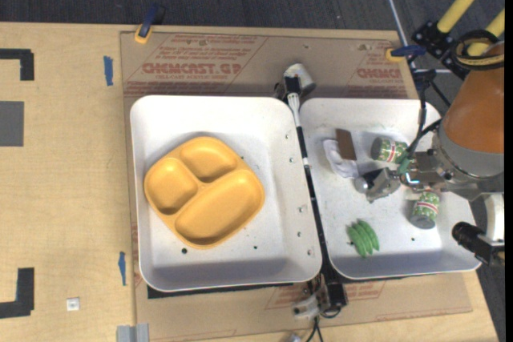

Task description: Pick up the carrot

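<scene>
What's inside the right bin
The right bin holds a green pea pod, two small cans, a brown block and a white piece. The arm covers its right side, so anything there is hidden.

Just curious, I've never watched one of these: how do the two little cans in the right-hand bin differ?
The upper can lies tipped on its side near the gripper; the lower can stands more upright, closer to the bin's front. The upper one shows its label side-on; the lower one shows its top. Both are small, with green and white labels.
</scene>
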Motion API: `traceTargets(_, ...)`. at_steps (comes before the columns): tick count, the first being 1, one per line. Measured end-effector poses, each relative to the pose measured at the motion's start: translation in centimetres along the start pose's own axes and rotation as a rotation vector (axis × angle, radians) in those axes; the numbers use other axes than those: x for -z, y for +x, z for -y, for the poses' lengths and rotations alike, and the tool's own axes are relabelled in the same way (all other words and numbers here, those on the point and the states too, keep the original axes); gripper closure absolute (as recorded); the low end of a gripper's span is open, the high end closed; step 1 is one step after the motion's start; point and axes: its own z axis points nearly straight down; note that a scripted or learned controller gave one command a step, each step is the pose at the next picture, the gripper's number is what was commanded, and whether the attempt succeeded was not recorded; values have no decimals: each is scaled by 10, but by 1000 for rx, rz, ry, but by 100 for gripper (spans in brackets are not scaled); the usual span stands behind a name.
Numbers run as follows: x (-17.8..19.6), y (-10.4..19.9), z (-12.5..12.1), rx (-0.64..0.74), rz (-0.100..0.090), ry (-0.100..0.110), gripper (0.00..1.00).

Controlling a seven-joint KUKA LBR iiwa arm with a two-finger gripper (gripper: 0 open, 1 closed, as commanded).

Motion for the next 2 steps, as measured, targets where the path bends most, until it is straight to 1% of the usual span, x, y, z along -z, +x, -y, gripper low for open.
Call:
traceTargets(1, 10, 0, -1, 0, 1, -2, 100)
traceTargets(2, -28, 56, -6, -301, -1, 4, 100)
